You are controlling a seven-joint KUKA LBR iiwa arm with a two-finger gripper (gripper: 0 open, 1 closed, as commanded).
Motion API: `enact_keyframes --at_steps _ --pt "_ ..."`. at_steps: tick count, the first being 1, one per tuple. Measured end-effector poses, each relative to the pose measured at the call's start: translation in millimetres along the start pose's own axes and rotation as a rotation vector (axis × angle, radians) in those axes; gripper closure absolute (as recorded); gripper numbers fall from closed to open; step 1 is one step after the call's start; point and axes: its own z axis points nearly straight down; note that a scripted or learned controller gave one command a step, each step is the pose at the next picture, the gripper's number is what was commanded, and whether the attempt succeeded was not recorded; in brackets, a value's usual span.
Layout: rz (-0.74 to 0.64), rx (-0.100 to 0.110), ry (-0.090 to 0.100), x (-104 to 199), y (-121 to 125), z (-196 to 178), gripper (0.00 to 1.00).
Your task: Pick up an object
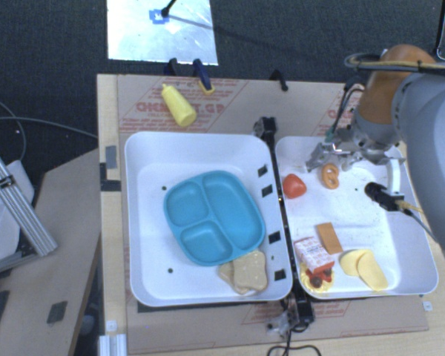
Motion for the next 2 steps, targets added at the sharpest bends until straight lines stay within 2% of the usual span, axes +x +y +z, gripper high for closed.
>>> enact_keyframes --at_steps 1,2 --pt "0.006 0.014 0.004 13.9 -86.1 -8.0 0.0" --pt "0.006 0.013 0.004 27.3 -145.2 1.5 0.0"
